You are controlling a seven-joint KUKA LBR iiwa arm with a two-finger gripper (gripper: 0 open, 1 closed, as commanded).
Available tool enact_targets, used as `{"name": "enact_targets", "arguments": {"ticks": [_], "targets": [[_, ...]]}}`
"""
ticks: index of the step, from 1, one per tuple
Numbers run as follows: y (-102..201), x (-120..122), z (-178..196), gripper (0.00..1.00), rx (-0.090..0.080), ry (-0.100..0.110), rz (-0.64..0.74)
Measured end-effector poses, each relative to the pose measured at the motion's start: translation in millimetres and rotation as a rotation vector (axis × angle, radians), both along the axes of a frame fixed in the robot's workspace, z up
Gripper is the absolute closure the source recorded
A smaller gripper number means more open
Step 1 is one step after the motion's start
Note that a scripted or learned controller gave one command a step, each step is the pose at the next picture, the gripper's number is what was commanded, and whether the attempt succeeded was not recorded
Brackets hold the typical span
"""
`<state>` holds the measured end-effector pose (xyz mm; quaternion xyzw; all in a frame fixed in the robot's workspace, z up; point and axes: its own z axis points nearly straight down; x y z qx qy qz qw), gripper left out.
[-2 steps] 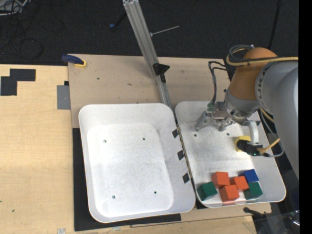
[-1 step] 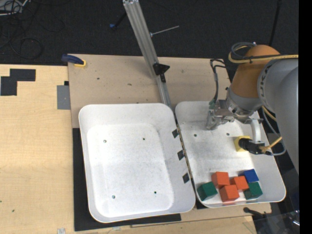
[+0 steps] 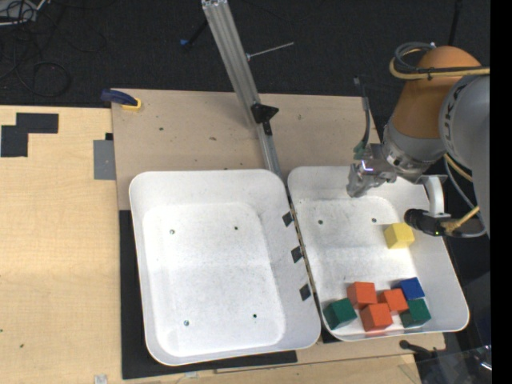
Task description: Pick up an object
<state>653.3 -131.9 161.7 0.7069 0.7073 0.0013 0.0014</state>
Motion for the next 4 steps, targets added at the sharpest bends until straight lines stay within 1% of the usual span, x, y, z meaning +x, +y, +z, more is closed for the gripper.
{"name": "enact_targets", "arguments": {"ticks": [2, 3, 4], "targets": [[-2, -6, 88, 1.00, -0.001, 0.001, -0.001], [52, -20, 89, 1.00, 0.003, 0.008, 0.003], [92, -48, 77, 1.00, 0.002, 0.010, 0.002]]}}
